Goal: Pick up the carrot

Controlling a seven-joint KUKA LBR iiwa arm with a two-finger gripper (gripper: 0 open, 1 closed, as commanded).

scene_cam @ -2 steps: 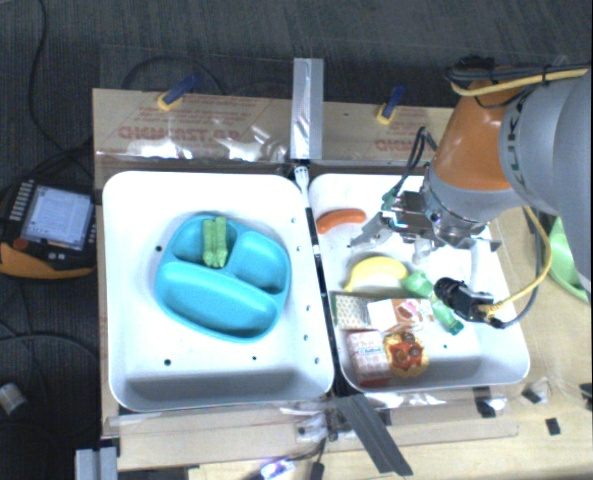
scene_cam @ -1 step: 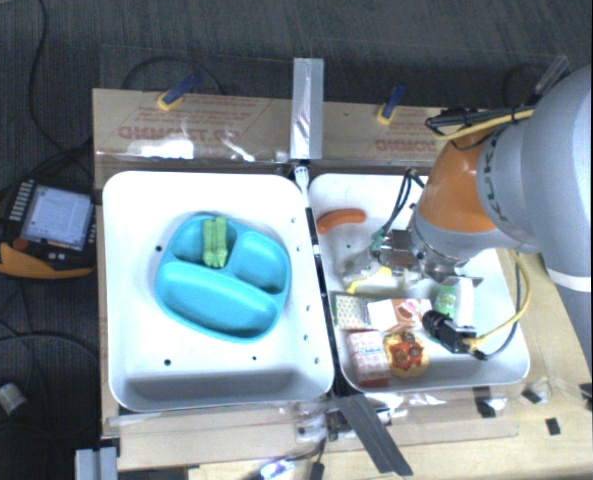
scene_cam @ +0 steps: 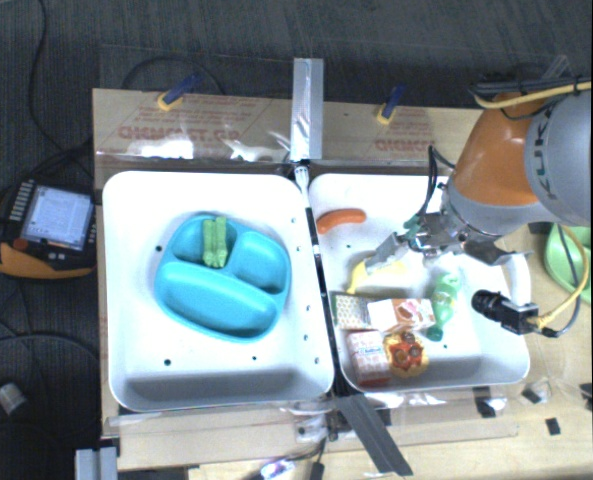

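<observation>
The carrot [scene_cam: 340,218] lies in the right bin [scene_cam: 496,368], up near its 11 o'clock corner, just beside the divider between the two bins and apart from the other things. It rests flat on the white floor. Its long axis runs roughly from 8 o'clock to 2 o'clock, nearly level across the view, with the right end tipped slightly upward; which end is the tip is too small to tell.

The tool [scene_cam: 416,243] hangs at about 4 o'clock from the carrot, low over the banana [scene_cam: 371,268] in the middle of the bin. Its fingers look spread, with nothing between them.

To do this step well, the tool probably needs to travel toward 10 o'clock until it is centred over the carrot's middle, then turn so the fingers close across the short width, along the 11-to-5 line. The nearby bin wall leaves little room, so a straight descent seems safest. The snack packets [scene_cam: 381,333] and green bottle [scene_cam: 444,303] at 5 o'clock are well clear.
</observation>
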